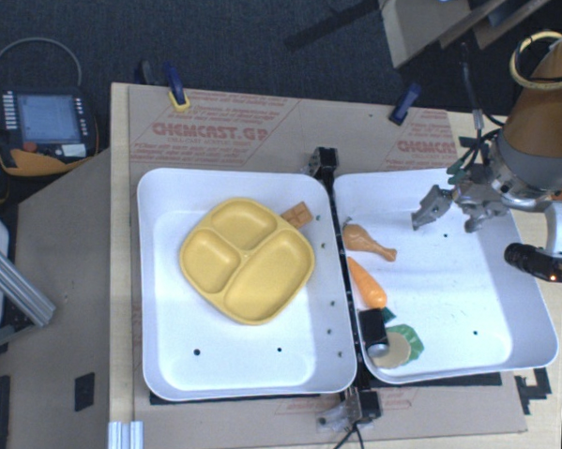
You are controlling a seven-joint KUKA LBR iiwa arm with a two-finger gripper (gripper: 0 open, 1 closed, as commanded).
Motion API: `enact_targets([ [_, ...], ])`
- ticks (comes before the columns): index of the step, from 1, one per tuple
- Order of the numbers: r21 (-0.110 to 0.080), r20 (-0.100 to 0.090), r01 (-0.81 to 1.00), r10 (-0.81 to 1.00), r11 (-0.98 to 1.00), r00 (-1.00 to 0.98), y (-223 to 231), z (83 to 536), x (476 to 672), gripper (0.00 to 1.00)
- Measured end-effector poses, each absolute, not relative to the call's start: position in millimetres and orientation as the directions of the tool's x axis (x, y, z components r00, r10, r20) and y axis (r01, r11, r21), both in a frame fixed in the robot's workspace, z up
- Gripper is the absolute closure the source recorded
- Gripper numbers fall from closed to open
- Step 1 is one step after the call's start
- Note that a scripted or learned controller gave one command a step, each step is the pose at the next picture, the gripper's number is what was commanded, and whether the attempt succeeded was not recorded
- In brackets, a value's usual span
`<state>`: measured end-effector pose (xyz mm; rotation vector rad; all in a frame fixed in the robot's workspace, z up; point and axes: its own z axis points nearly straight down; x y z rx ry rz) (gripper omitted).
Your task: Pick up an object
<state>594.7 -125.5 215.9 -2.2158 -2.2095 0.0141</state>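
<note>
**Hand above the right bin, holding nothing**

The hand [454, 208] is in the upper right of the frame, over the far part of the right bin [502, 315]. Its two grey fingers [430, 208] are spread apart and nothing is between them, so the hand is released. The grey arm [541, 110] with its orange band enters from the right edge of the frame, above the hand.

The things to pick lie along the left wall of the right bin, well apart from the hand. Nearest to the hand is a tan drumstick [367, 240], lying with its thin end toward the right. Just below it in the frame is an orange carrot [367, 283], lying at a slant. Lower still, at the bottom left corner of this bin, there is a black block [373, 329], and beside it a round tan piece [396, 350] that lies on a green piece [409, 336]; these three are touching or nearly touching.

In the left bin [162, 335] a yellow plate [247, 260] with three compartments lies in the upper middle. A small brown block [297, 214] lies at its upper right edge, touching it or just beside it; I cannot tell which.

Both bins stand on a brown tabletop [267, 124] with red printed letters.
</note>
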Motion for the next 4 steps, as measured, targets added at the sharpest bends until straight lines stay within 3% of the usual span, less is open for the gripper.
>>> enact_targets([
  [1,-0.001,0.001,1.0,1.0,0.0,0.0,-125,224,597.5,0.0],
  [3,-0.008,0.002,1.0,1.0,-0.001,0.001,-130,110,583.6,0.0],
  [4,0.003,-0.003,1.0,1.0,-0.001,0.001,-131,88,585.6,0.0],
])
